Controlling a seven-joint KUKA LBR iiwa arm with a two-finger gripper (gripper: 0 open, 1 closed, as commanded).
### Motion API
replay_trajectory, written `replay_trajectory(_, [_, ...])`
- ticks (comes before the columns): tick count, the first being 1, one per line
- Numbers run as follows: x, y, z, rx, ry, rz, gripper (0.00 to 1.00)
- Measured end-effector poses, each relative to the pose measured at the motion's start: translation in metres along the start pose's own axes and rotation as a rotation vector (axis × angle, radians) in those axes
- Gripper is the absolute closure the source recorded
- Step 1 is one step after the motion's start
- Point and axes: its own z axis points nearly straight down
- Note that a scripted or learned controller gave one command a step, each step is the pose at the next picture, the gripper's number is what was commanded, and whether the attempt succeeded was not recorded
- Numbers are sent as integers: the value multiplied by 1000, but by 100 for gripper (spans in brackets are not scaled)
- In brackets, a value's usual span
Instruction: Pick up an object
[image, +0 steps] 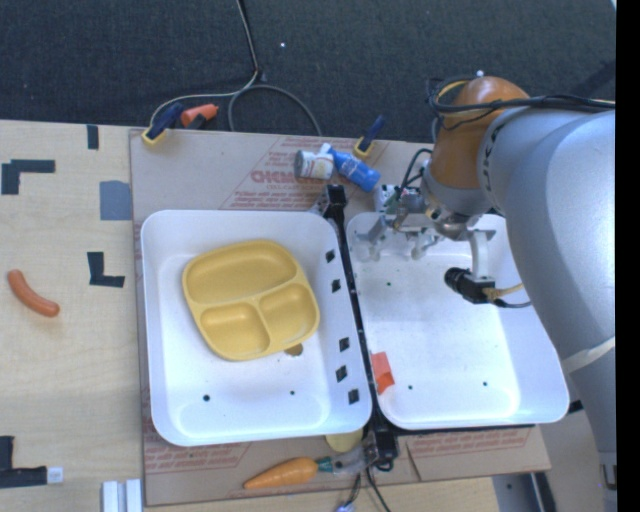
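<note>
Yellow divided plate lies flat in the left bin, toward that bin's upper middle. Its long axis runs on a slant from upper left to lower right; the single large compartment sits at the upper left and the two smaller compartments face the lower right. A small dark scrap shows just beside its lower right rim.

The right bin stands against the left one, and a dark divider strip with an orange tag runs between them. The grey arm, with its orange band, reaches in from the right over the right bin's upper edge. The gripper hangs there above the bin's top left corner, well apart from the plate; whether the jaws are open or closed cannot be told at this angle, and nothing can be seen between them.

Both bins rest on a brown cardboard sheet on the pale wooden worktop. A white and blue bottle lies on its side above the bins. A toy carrot lies below the left bin, a toy sausage lies far left on the worktop, and a clamp with orange and yellow handles grips the cardboard's upper left corner. Dark carpet fills the room behind.
</note>
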Motion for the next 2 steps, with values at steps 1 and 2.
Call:
replay_trajectory(1, [-9, 0, 20, 1, 2, 2, 0])
replay_trajectory(2, [-9, 0, 8, -2, 0, 0, 100])
